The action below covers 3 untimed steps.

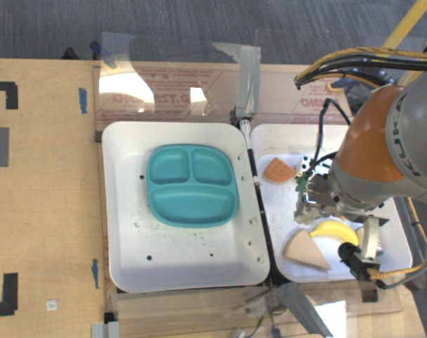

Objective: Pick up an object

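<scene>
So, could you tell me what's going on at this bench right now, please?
The grey arm with the orange band is reaching into the right-hand bin, with its hand low over the items there. Beneath it lie a yellow banana, a tan wedge and an orange waffle-like piece. Nothing is visibly held yet. The left bin holds a teal divided plate, untouched.
</scene>
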Each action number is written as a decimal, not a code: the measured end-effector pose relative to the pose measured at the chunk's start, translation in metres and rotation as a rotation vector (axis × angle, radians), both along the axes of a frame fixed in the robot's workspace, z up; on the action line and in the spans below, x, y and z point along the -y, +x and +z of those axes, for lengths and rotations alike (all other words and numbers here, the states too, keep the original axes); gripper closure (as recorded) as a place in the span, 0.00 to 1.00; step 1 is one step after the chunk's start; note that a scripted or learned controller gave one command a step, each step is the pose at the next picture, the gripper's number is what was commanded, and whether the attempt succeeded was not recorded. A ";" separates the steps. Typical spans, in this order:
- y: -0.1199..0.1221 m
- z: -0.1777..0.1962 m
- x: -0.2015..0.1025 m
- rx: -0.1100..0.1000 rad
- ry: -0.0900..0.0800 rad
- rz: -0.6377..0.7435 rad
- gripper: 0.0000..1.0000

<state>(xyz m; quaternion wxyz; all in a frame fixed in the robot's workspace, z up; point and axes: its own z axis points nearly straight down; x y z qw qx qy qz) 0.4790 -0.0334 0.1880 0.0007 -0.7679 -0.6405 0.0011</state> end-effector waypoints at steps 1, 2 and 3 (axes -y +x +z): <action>0.000 -0.004 -0.032 0.000 0.000 -0.340 1.00; 0.000 -0.005 -0.084 -0.001 -0.002 -0.606 1.00; -0.001 0.012 -0.210 -0.001 -0.001 -0.885 1.00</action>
